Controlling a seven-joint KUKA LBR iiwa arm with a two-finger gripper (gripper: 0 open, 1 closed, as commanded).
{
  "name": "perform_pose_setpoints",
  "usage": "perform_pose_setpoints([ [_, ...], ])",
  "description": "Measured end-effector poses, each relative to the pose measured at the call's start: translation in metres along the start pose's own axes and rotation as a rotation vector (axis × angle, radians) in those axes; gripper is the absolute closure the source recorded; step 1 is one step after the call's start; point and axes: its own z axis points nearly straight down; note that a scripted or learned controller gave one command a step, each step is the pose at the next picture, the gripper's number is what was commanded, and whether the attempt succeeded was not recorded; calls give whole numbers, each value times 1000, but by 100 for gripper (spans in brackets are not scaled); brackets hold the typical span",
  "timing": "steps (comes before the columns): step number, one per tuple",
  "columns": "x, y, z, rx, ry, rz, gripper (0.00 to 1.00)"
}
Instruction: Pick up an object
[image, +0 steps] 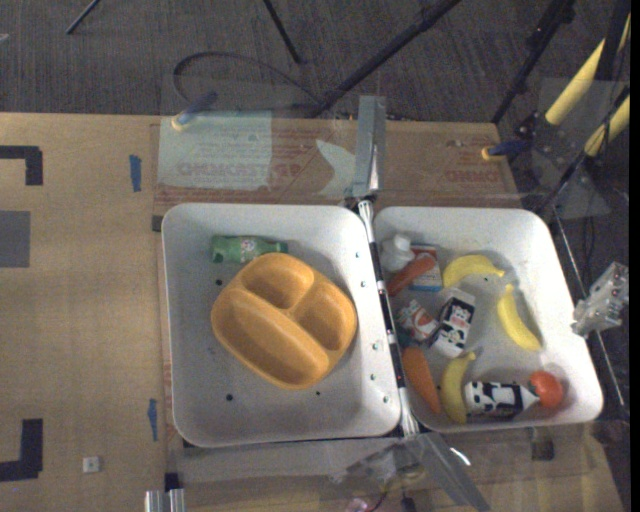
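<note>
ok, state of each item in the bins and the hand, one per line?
hand: at the right bin's right rim, nothing visibly in it
orange divided plate: flat, face up, left bin
green bottle: on its side, left bin, behind the plate
three bananas: lying in the right bin
carrot: lying by the divider
cow-print carton: on its side, front of the right bin

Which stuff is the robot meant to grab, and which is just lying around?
To grab, any of these:
bananas
carrot
cow cartons
green bottle
yellow divided plate
gripper does the grabbing

Just lying around:
white bins
blue tape
clear sheet
</note>
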Motion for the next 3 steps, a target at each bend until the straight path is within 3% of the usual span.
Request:
perform_pose_setpoints([
  [1,-38,40,-139,-1,-8,-306,100],
  [2,-4,2,-11,0,0,-333,100],
  [3,-5,4,-2,-1,1,-473,100],
])
